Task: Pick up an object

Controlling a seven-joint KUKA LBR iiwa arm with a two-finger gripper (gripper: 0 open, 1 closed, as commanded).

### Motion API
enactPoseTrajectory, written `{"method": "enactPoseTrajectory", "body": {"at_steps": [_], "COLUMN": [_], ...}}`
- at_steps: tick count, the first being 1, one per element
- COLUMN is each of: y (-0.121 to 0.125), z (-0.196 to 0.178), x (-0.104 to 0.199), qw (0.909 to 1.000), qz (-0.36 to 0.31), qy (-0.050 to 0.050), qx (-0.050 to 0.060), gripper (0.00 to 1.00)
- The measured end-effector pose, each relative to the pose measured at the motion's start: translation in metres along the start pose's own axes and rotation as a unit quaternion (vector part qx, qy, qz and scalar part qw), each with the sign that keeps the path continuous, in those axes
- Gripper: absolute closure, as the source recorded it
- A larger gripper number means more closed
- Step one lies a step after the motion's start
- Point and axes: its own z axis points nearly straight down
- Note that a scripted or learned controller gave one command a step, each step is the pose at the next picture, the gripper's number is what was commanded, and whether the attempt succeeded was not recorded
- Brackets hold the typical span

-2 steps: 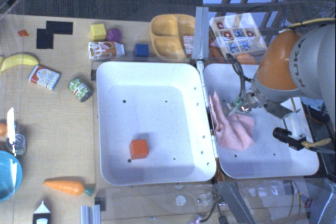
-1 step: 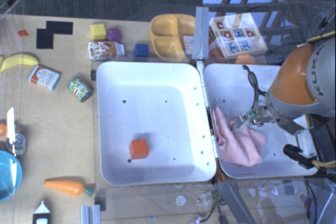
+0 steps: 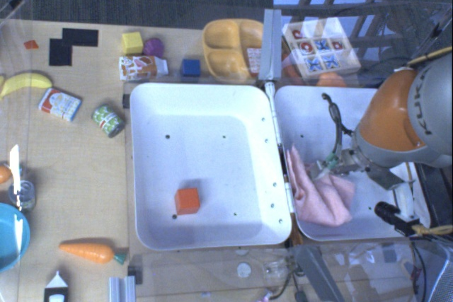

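An orange block [image 3: 187,200] lies in the left bin [image 3: 205,99], near its front left part. A crumpled pink cloth [image 3: 318,193] lies in the right bin [image 3: 311,106] against its left wall. My gripper [image 3: 333,166] hangs low in the right bin, right at the top edge of the pink cloth. The wrist and the orange band [image 3: 393,117] cover much of it from above.
Around the bins on the bench lie a banana [image 3: 25,83], a small carton [image 3: 60,105], a green can [image 3: 108,119], a carrot [image 3: 88,251], a yellow divided tray [image 3: 230,49] and a tic-tac-toe board [image 3: 322,46]. A blue bowl [image 3: 10,237] sits at the left edge.
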Motion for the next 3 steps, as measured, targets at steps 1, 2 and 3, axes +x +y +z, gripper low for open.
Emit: {"method": "enactPoseTrajectory", "body": {"at_steps": [1, 2, 3], "y": [0.004, 0.004, 0.01], "z": [-0.012, -0.012, 0.001], "x": [0.001, 0.001, -0.01], "qw": [1.0, 1.0, 0.9993], "qz": [-0.002, -0.002, 0.036], "qy": [0.0, 0.0, 0.003], "qx": [-0.005, -0.004, 0.003], "gripper": [1.0, 0.0, 0.0]}}
